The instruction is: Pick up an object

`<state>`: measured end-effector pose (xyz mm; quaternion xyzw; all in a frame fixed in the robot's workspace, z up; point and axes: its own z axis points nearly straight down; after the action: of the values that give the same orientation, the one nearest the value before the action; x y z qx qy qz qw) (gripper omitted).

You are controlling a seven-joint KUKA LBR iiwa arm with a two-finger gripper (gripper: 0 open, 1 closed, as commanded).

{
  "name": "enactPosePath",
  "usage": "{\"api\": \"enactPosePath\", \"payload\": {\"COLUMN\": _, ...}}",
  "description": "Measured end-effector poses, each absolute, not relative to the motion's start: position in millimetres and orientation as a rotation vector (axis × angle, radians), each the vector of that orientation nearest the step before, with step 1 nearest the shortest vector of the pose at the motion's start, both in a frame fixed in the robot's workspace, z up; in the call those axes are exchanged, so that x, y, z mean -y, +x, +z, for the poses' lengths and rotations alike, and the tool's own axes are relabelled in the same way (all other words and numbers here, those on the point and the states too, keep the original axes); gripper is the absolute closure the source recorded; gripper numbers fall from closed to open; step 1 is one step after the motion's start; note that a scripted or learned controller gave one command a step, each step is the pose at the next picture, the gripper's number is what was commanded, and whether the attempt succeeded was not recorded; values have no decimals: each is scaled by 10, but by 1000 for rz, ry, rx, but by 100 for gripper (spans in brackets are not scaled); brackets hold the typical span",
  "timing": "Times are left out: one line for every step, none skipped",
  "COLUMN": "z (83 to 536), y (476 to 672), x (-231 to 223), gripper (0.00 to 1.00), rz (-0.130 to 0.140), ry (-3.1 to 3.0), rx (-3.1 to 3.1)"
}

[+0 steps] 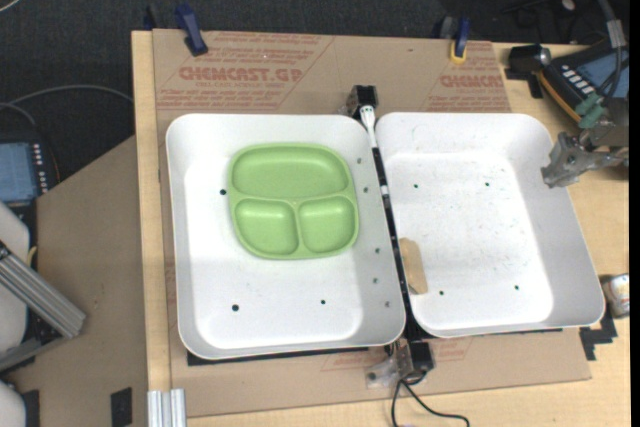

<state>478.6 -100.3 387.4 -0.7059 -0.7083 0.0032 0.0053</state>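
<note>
Brown board bench (pixel 300 65) carrying two white bins. Green divided plate (pixel 294 199) lies flat in the left bin (pixel 200 305); gripper (pixel 566 165) hovers at the right bin's (pixel 470 225) far edge, its opening impossible to judge. A good pick probably means crossing to the plate's rim and pinching one raised wall. Board printing reads "CHEMCAST".

The gripper (pixel 562 165) is dull grey metal, blocky and angular, with a paler grey end. Above it sits a small green part with thin cables, then a dark body toward the right edge.
</note>
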Motion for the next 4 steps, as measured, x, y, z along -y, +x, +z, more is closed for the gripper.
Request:
{"api": "enactPosePath", "payload": {"z": 3495, "y": 4907, "x": 224, "gripper": 100, "rz": 3, "ry": -2208, "rx": 2227}}
{"api": "enactPosePath", "payload": {"z": 3743, "y": 4781, "x": -1276, "gripper": 100, "rz": -9, "ry": -2199, "rx": 2241}}
{"api": "enactPosePath", "payload": {"z": 4314, "y": 4796, "x": -1577, "gripper": 100, "rz": -12, "ry": -2217, "rx": 2229}}
{"api": "enactPosePath", "payload": {"z": 4634, "y": 4787, "x": -2262, "gripper": 100, "rz": -10, "ry": -2212, "rx": 2232}}
